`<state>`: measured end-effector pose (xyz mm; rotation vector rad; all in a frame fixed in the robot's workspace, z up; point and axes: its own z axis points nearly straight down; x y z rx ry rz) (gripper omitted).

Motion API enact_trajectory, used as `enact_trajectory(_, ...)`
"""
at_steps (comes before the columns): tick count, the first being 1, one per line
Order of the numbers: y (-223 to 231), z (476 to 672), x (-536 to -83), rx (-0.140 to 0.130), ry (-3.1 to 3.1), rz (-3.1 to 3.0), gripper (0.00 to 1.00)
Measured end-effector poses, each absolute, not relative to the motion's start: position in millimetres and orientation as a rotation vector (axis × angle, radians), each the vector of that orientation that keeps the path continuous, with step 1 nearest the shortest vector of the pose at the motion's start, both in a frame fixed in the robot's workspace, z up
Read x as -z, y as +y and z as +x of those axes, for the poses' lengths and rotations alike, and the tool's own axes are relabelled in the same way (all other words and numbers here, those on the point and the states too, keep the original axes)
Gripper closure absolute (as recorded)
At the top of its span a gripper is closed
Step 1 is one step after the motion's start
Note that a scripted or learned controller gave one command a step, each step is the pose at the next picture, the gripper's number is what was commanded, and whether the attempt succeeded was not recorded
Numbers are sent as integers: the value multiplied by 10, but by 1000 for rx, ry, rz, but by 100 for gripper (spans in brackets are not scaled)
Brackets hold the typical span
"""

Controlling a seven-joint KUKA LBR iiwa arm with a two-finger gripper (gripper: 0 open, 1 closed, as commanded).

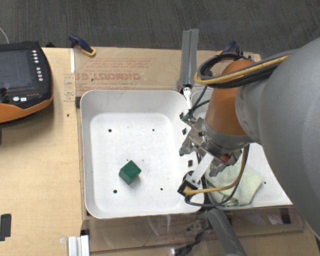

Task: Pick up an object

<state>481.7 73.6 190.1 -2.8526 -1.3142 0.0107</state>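
I see my arm (296,97) as a broad, smooth grey shell, with 1 orange band (224,111) above the grey wrist. Yellow and black cables (240,74) loop across that band's top.

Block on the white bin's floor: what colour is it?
The block is plain green, clearest in the camera view.

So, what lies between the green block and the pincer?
In the camera view, only bare floor of the left bin between green block and pincer.
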Motion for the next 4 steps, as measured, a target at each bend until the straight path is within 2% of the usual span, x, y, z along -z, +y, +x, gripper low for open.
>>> enact_trajectory(1,571,4838,-2948,-5,-1188,-2910,0)
enact_trajectory(2,29,4904,-2157,-10,-1420,-2801,0)
enact_trajectory(3,83,4768,-1904,-8,-1544,-2734,0)
enact_trajectory(4,-135,5277,-2230,-6,-1540,-2738,0)
